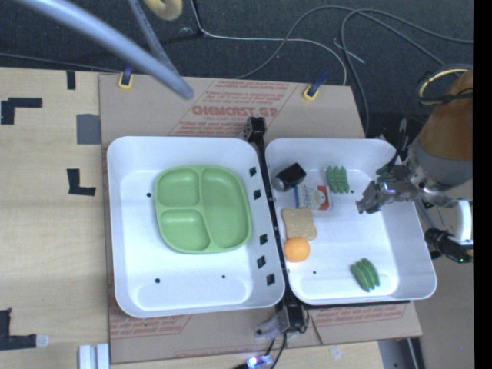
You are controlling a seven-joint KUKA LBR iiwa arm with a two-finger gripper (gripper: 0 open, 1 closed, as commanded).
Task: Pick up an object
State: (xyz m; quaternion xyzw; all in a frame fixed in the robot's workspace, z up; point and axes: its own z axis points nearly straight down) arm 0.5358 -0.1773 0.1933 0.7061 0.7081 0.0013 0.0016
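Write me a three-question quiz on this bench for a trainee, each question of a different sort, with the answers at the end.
1. True or false: the green divided plate lies in the right bin.
2. Multiple choice: which item sits right beside the orange ball, on its far side?
A. the tan sponge-like block
B. the green ridged piece
C. the black object
3. Fill in: the gripper hangs over the ___ bin.

Key: 1. False, it lies in the left bin. 2. A. 3. right.
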